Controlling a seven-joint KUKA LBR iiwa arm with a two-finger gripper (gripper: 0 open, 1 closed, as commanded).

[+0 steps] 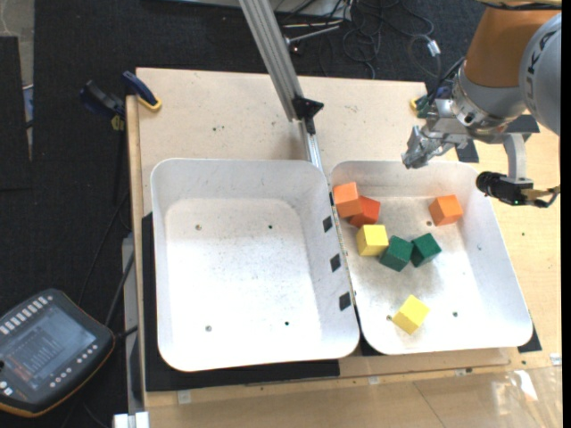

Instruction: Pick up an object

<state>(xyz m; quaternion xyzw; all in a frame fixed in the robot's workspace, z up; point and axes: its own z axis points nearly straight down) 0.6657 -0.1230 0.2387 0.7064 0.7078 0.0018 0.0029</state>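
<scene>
Above the right bin's [500,279] far rim hangs the pincer [416,155], finger state cannot be told, nothing seen held. Below it: orange cubes [346,193] [445,209], red cube [366,210], yellow cubes [373,239] [410,314], two green cubes [410,251] touching.

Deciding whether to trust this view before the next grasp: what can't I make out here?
- Gripper, camera view: fingers too small and blurred to read.
- Red block: partly covered by the orange block on its left.
- Two green blocks: pressed together, so their touching faces are hidden.
- Arm: cut off by the right edge.
</scene>
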